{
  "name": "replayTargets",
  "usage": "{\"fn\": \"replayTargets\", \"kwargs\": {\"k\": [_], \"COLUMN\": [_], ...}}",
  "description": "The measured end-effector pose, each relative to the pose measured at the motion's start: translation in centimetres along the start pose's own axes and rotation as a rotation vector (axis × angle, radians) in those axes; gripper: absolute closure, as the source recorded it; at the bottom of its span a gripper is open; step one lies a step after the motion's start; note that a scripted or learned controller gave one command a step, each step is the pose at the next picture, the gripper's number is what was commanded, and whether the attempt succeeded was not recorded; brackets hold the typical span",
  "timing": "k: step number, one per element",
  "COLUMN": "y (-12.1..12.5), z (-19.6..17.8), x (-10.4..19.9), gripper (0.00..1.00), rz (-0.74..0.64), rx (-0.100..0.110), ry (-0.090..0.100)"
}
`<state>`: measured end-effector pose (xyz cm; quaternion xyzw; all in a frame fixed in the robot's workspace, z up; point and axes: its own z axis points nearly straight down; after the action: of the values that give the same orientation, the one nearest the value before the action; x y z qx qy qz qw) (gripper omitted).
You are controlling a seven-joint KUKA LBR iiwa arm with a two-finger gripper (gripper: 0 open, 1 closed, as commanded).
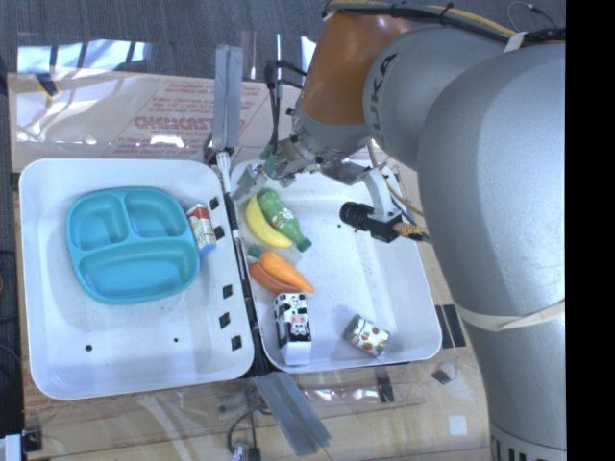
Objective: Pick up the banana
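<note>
Yellow and curved, the banana [260, 221] lies in the right bin [404, 286], close against the divider between the two bins. A green bottle [282, 221] rests right alongside it, touching or nearly so, and a carrot [280, 272] lies just below them both. The gripper [274, 164] hangs near the banana's upper end, by the bin's far edge, though from where I stand the wrist hides too much to tell how it is set; nothing can be made out in its grasp.

To my eye the step in hand is the descent onto the fruit. It looks a tight spot: the bottle crowds one flank and the bin wall the other. I would think the grip should go across the banana's width near its middle, coming down plumb so the bottle isn't nudged or caught along with it.

Further off in that bin stand a milk carton [293, 327] and a small can [366, 335]. The left bin [58, 353] holds a blue tray [130, 243] with another can [202, 229] beside it.
</note>
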<state>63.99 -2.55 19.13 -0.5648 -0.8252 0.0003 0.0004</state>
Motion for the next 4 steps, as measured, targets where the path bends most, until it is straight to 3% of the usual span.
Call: {"fn": "replayTargets", "kwargs": {"k": [1,2,3,4], "y": [0.1,-3.9,-3.8,1.3], "z": [-0.1,9.6,8.6,-0.1], "x": [-4.6,-6.2,-6.2,-1.6], "gripper": [0.0,0.0,1.0,1.0], "rz": [-0.032,0.004,0.0,-0.378], "rx": [-0.002,0.002,0.002,-0.003], "ry": [-0.001,0.001,0.001,-0.002]}}
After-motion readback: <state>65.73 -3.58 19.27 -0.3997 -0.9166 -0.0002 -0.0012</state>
